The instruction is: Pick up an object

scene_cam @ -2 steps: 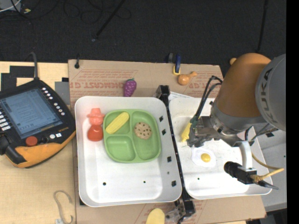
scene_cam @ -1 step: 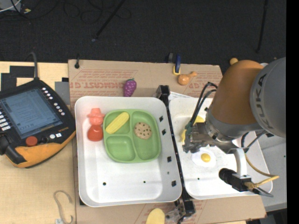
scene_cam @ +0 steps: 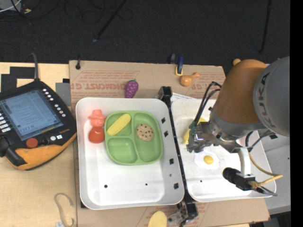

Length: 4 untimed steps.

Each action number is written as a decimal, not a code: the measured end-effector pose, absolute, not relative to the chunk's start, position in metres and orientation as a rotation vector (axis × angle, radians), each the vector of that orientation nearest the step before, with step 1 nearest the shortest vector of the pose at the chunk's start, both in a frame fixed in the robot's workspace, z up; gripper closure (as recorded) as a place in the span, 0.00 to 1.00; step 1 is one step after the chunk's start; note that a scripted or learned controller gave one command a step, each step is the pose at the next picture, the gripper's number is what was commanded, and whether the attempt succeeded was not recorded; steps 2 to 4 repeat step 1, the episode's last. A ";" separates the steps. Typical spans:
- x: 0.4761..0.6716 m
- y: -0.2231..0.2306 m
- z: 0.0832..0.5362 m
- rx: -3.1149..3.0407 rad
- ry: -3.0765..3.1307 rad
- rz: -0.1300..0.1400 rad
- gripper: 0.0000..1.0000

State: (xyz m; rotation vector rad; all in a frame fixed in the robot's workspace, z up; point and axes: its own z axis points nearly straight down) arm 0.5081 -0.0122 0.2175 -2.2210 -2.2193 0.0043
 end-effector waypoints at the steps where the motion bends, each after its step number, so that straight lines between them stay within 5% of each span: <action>1: 0.500 -0.002 0.231 -2.220 -2.220 0.001 1.00; 4: 0.500 -0.002 0.231 -2.220 -2.220 0.001 1.00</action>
